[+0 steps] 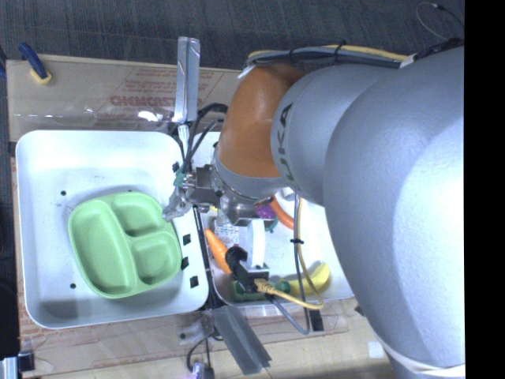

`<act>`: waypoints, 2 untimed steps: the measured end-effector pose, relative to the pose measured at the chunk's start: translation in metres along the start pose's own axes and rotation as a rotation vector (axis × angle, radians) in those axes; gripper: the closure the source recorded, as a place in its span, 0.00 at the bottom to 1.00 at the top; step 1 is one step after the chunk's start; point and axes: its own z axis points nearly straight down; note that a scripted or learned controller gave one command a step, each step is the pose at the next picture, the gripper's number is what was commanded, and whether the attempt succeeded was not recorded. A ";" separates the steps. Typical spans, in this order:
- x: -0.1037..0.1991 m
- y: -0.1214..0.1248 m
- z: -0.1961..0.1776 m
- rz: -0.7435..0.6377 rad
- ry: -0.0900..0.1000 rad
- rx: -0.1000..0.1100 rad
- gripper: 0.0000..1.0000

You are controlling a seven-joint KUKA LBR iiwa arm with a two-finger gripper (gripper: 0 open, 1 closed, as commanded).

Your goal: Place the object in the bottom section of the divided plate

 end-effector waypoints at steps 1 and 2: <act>0.001 0.000 -0.008 -0.008 -0.002 0.006 1.00; -0.036 -0.024 0.036 0.139 0.000 0.002 1.00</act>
